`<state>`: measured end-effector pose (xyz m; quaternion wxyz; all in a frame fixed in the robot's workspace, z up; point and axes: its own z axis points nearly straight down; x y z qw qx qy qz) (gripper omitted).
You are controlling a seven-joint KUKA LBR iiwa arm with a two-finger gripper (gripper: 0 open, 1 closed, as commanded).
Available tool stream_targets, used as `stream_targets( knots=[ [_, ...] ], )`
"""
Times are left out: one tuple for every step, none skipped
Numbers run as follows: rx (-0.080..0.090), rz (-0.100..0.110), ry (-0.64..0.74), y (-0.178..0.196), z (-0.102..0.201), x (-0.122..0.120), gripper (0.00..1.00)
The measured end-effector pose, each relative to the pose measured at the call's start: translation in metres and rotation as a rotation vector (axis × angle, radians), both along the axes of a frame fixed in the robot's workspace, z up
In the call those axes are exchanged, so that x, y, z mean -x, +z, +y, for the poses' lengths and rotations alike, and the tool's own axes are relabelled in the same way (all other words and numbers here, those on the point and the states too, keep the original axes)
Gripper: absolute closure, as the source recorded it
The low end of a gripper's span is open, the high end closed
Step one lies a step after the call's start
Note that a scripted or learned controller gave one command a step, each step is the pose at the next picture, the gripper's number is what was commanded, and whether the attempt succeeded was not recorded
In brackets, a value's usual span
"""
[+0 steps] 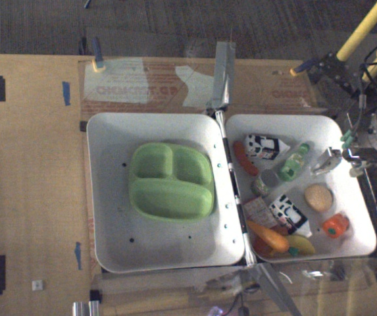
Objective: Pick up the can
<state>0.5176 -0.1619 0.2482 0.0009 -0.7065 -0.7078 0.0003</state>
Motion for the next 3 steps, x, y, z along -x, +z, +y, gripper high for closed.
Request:
stream_targets(
  knots=[
    [-0.009, -0.005, -0.065, -0.151, -0.049, -0.031, 0.00],
    [-0.002, -0.006, -0.070, -0.141, -0.054, -0.030, 1.00],
    [0.001, -0.004, -0.223, -0.004, 0.019, -0.033, 1.00]
  ],
)
